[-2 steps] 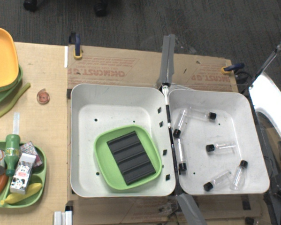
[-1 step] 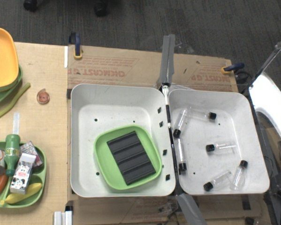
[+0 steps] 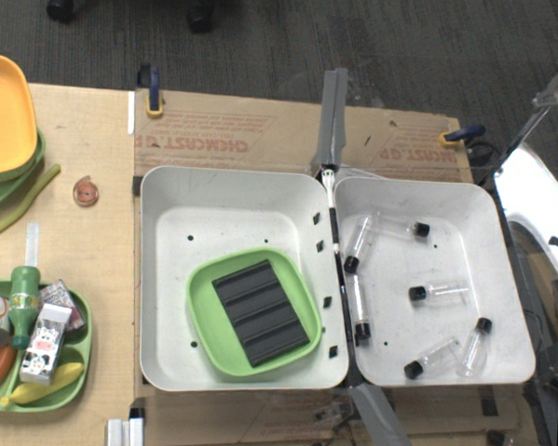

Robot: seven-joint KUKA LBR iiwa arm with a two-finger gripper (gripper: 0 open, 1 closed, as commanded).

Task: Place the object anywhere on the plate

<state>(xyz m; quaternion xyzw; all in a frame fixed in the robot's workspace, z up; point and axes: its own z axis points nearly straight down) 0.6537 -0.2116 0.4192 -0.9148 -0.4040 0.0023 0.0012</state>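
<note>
The counter (image 3: 87, 142) is being taken up mostly by two shallow white bins being held edge to edge, the left bin (image 3: 168, 202) and the right bin (image 3: 500, 276). Within the left bin, a green plate (image 3: 203, 302) is being carried toward the near side, and a black ridged block (image 3: 260, 314) is being borne on its middle, lying flat and turned at a slant. Six clear vials with black caps are being held in the right bin: a long vial (image 3: 364, 233) near the shared edge, a second long vial (image 3: 355, 301) just along that edge, a short vial (image 3: 411, 229) toward the far side, a vial (image 3: 440, 294) near the middle, and two vials (image 3: 476, 347) (image 3: 432, 356) close together at the near right corner. Well apart on the left of the counter, a green tray (image 3: 75, 370) of toy food is being carried. Whether the jaws are apart or together cannot be told.
</note>
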